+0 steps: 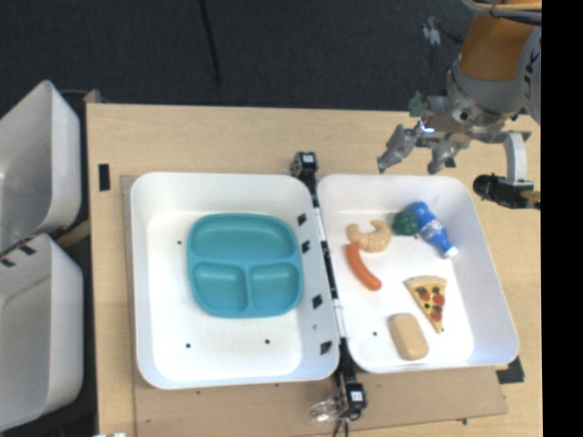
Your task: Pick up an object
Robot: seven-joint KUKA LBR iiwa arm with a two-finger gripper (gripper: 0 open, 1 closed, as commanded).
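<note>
From my remote seat, the wooden bench carries two shallow white bins side by side. The left bin holds a teal divided plate, three compartments, lying flat around its middle. The right bin holds the small stuff.

The arm comes in at top right, orange band above a grey wrist. Its gripper hangs over the bench just beyond the right bin's far rim, above no object. Fingers are spread apart with nothing between them, so it grips nothing.

Pickable items, all in the right bin, all resting on its floor: a blue bottle with a dark green lump at its left end, near the far rim; I think they touch, but the view is too coarse to be sure. Just left of it is a pale curled pastry-like piece. Below that lies an orange sausage, set diagonally, its upper end close to the pastry. A pizza slice sits to the right, apart from the rest. A tan oval bread roll lies nearest the front rim.

Small black clips sit at the seam between bins.
</note>
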